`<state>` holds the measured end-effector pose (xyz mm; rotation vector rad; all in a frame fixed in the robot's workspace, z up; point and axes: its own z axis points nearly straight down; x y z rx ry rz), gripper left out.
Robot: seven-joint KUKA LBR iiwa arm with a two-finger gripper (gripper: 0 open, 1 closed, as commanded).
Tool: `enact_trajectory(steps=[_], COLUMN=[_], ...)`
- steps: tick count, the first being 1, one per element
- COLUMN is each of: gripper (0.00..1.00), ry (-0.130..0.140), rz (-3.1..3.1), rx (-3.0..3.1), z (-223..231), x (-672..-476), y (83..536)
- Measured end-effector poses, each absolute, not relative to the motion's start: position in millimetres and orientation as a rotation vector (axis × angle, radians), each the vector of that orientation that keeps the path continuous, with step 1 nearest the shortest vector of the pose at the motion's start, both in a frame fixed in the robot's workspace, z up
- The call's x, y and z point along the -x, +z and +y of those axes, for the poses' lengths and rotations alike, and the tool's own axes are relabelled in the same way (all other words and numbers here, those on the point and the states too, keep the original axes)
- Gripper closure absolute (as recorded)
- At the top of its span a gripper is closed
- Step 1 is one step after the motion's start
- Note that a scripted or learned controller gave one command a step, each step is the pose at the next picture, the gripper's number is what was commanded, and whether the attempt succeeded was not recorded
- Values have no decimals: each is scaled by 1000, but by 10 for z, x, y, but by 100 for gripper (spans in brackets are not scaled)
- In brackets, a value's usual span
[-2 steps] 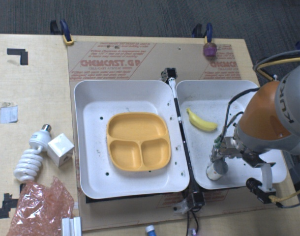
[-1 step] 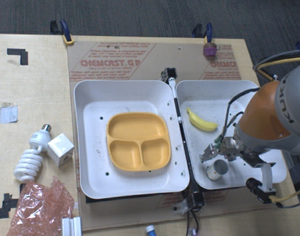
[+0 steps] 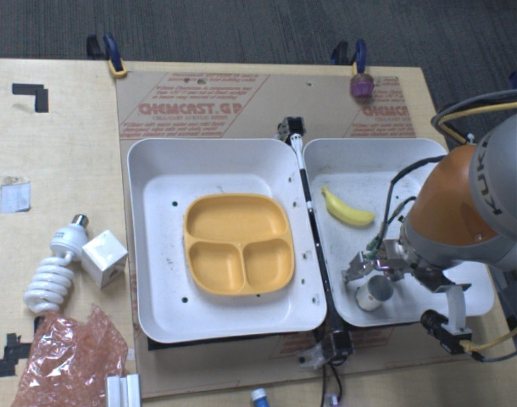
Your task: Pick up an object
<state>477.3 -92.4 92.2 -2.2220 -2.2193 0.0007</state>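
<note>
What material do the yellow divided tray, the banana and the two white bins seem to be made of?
Yellow divided tray: probably molded plastic, smooth with a dull sheen and rounded compartment edges. Banana: even yellow and glossy, so perhaps a plastic toy; real fruit cannot be ruled out. Left bin and right bin: likely thin formed plastic, matte white, with scuff marks and small holes.

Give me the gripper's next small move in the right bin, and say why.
Probably a short descent straight onto the small grey object. The gripper is low in the right bin, right at that object, while the banana lies apart toward the bin's far side.
</note>
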Motion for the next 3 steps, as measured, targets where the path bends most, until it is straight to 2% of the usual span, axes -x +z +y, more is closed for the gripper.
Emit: enact_trajectory(steps=[1,2,3], gripper=[100,0,0], ry=[-1,-1,1], rz=[-2220,-2220,-2219], rx=[2223,2224,2222], z=[-928,-928,-926], x=[-4783,-4783,-4773], y=[1019,1019,922])
